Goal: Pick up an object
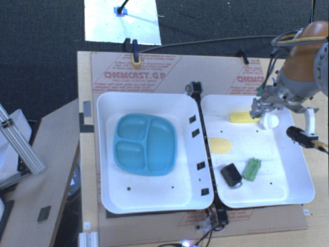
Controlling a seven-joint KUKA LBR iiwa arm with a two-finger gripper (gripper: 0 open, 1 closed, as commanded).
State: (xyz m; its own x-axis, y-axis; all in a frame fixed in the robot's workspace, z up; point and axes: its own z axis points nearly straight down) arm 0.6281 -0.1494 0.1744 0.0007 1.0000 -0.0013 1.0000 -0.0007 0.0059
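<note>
The right bin holds several small objects. A long yellow piece lies near its back edge, and a flat yellow piece sits closer to the divider. A black block and a green ridged piece lie side by side toward the front. A small white round object rests at the back right. My gripper hangs low over the back of this bin, right at the long yellow piece's right end and just left of the white object.
The left bin carries a blue divided plate. Black clips run along the ridge between the bins. A dark part of the arm reaches over the right bin's right rim. A cable crosses the board behind.
</note>
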